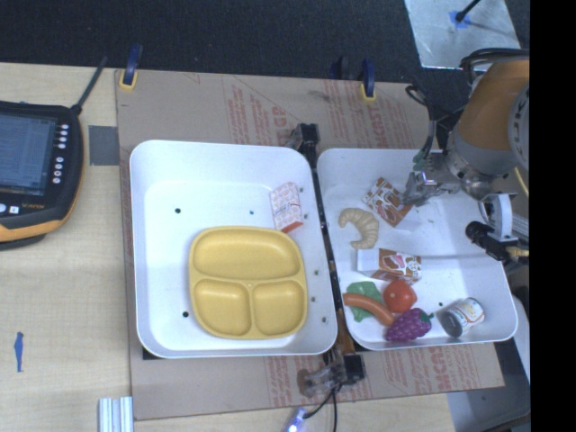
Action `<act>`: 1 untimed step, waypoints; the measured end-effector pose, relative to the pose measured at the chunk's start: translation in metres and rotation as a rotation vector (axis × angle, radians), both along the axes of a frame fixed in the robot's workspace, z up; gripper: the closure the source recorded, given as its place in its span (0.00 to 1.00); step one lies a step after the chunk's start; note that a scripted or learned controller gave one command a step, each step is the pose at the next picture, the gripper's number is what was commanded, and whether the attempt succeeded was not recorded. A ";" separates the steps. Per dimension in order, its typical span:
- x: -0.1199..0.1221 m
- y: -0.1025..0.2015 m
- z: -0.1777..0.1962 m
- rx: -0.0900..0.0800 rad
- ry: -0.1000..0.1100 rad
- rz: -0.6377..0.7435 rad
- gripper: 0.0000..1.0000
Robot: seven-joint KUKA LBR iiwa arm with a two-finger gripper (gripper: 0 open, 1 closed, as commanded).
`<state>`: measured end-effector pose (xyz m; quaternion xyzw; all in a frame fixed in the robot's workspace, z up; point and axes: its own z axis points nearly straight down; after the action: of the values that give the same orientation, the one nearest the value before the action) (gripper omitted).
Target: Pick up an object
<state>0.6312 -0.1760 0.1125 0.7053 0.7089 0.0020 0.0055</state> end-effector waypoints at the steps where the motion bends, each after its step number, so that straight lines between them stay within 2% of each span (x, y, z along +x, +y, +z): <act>1: -0.013 0.022 -0.005 0.001 -0.006 0.000 1.00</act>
<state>0.6184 -0.1536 0.1079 0.7051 0.7091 0.0044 0.0071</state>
